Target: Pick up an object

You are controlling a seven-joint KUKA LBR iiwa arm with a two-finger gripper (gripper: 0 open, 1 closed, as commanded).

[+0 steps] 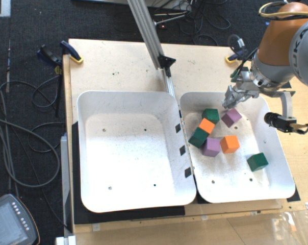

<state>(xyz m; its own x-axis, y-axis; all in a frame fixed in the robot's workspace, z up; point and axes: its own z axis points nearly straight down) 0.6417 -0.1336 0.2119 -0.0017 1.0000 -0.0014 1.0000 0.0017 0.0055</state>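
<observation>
Over the right bin (276, 182), the gripper (231, 104) is poised just above a purple cube (231, 117), finger spread not discernible, nothing seen held, so lifting remains undone.

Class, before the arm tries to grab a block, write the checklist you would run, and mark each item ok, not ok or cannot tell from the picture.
1. Blocks in the right bin: ok.
2. Claw over that bin: ok.
3. Claw next to a target, the upper purple block: ok.
4. A block between its tips: cannot tell.
5. Target free of neighbours: not ok, green block and orange block crowd its left.
</observation>
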